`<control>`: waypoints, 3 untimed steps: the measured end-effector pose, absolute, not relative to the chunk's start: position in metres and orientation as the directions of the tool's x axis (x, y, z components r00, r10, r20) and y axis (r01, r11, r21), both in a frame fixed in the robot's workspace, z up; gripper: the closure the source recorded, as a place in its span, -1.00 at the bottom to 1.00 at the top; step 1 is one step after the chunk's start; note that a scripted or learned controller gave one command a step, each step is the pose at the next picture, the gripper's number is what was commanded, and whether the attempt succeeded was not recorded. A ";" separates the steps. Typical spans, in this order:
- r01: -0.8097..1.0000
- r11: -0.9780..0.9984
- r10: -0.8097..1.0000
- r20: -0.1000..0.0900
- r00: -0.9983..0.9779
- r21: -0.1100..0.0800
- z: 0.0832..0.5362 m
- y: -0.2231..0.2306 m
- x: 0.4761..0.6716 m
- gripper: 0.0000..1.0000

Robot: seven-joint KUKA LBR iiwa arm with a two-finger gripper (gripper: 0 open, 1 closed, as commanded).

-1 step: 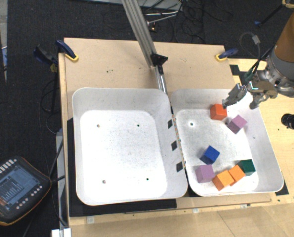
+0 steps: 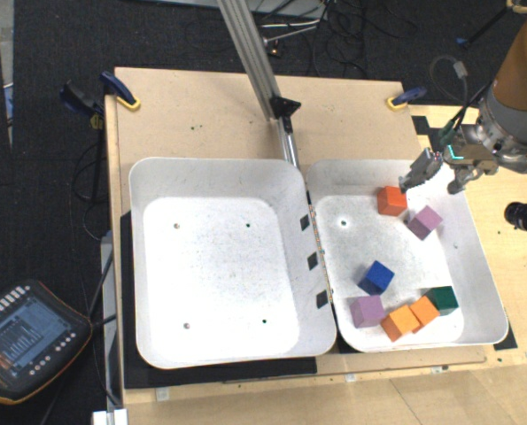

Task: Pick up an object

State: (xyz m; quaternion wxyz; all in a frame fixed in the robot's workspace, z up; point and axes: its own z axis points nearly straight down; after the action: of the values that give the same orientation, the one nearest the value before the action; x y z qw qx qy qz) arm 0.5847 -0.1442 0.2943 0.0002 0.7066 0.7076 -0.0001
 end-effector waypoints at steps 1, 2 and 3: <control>1.000 0.001 1.000 0.001 -0.001 -0.006 0.234 -0.138 0.590 -1.00; 1.000 0.000 1.000 0.000 0.000 -0.004 0.189 -0.134 0.595 -1.00; 1.000 0.000 1.000 0.000 0.000 -0.004 0.145 -0.130 0.595 -1.00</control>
State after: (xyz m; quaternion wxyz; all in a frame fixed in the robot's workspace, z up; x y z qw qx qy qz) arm 0.5948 -0.1295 0.1452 -0.0015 0.7071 0.7071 -0.0013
